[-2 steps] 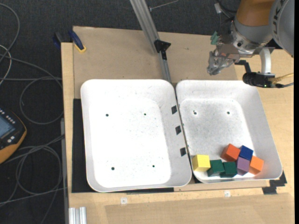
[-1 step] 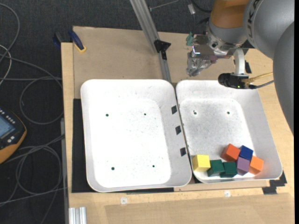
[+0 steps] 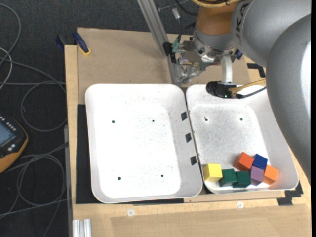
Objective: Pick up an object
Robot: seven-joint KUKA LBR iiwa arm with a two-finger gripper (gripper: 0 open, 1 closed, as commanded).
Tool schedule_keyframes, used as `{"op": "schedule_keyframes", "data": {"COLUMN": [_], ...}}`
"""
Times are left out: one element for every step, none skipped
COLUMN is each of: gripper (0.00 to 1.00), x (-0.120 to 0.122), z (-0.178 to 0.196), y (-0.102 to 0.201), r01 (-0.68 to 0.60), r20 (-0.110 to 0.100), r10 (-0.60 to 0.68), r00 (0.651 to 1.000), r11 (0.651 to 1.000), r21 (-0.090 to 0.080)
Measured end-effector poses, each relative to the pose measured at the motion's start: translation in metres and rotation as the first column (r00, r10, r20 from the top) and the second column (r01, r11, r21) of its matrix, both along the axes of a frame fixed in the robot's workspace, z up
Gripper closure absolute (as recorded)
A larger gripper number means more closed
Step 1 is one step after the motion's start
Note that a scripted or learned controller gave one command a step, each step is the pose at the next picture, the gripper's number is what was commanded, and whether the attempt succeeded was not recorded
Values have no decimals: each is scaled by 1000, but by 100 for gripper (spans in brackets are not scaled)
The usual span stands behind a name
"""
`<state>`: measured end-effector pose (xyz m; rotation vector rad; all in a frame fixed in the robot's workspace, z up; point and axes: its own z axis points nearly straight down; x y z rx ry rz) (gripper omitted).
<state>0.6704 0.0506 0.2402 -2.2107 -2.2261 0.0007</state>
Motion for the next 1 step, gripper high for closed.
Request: {"op": "schedule_keyframes", "data": {"gripper": [100], "x": [0], "z": [3], "y": [45], "r01": [1], "r20": [5], "r10": [-1], "r00": [1000], "r11": [1000], "r21": [-1]}}
